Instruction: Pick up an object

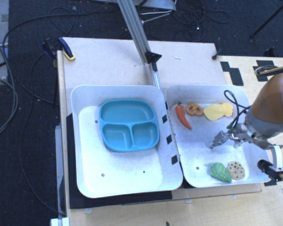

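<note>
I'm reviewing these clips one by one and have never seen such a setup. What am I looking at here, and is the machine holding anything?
This is one camera fixed above a bench, looking down at a slant. The grey and orange shape at the right is a robot arm; its gripper hangs over the right bin. I cannot tell from here whether it holds anything. That bin holds toy food: a carrot, a pretzel, a yellow piece, a green leafy piece and a cookie. The left bin holds a blue divided plate. The job is simply to pick up one object.

Blue tray (129, 125), white bins (85, 126).
</note>
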`<state>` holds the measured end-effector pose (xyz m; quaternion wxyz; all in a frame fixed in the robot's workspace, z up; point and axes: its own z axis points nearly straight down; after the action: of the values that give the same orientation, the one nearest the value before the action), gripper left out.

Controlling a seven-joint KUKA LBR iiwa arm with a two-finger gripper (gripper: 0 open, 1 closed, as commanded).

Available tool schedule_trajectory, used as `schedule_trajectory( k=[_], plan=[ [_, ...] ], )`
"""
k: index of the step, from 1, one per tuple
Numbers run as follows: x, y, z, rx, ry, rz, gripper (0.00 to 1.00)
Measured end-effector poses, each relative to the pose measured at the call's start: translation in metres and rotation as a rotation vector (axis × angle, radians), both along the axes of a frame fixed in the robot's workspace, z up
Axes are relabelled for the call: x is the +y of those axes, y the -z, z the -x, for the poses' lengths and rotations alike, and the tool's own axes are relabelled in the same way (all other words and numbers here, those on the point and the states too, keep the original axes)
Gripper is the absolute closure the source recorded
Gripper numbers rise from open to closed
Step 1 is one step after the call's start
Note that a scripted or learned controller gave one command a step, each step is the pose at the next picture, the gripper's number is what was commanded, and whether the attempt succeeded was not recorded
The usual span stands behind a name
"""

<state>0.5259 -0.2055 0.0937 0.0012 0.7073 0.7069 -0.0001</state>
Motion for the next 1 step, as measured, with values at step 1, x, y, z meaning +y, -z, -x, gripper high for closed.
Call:
schedule_trajectory(
  k=[1],
  plan=[
    [-0.001,-0.0119,-0.0018,-0.007,0.0,0.004,1.0]
  ],
)
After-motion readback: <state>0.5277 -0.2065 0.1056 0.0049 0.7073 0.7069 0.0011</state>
